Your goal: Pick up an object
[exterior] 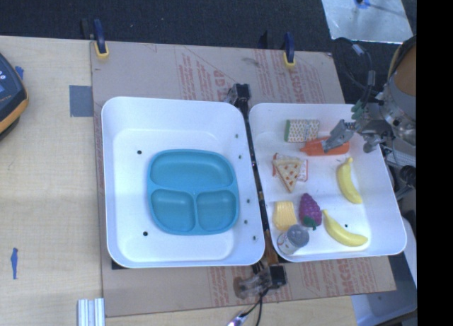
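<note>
Where the gripper [338, 138] hovers, an orange carrot [316, 148] lies flat.

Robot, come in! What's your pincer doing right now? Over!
Pincer low in the right bin, at the orange carrot. Nothing seen lifted. Green sponge close beside. Blue plate alone in left bin.

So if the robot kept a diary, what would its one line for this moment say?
stage: reaching | gripper: above carrot, right bin | held: nothing seen | left bin: blue plate
</note>
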Robot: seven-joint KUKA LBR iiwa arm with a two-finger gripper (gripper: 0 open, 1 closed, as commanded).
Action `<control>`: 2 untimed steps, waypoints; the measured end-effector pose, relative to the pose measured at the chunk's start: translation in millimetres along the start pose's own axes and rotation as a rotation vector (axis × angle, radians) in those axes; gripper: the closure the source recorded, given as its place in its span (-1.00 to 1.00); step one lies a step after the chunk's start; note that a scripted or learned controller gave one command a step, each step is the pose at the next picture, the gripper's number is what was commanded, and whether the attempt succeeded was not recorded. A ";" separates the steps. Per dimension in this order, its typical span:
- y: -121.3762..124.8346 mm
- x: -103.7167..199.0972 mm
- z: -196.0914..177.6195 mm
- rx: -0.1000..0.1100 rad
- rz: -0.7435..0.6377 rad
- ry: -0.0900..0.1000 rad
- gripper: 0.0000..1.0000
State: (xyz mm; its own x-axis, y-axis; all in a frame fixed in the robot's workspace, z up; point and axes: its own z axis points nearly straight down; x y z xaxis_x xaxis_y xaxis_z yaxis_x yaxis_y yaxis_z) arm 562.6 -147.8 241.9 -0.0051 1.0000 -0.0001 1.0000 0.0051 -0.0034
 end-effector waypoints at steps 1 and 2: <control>40.5 9.8 146.0 -0.010 0.001 -0.002 -1.00; 86.0 29.9 155.3 0.036 0.010 0.003 -1.00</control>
State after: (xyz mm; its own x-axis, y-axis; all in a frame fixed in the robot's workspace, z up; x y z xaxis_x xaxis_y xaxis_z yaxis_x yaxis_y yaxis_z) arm 647.9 -117.5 86.2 0.0051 1.0000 0.0023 0.9992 -0.0050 -0.0393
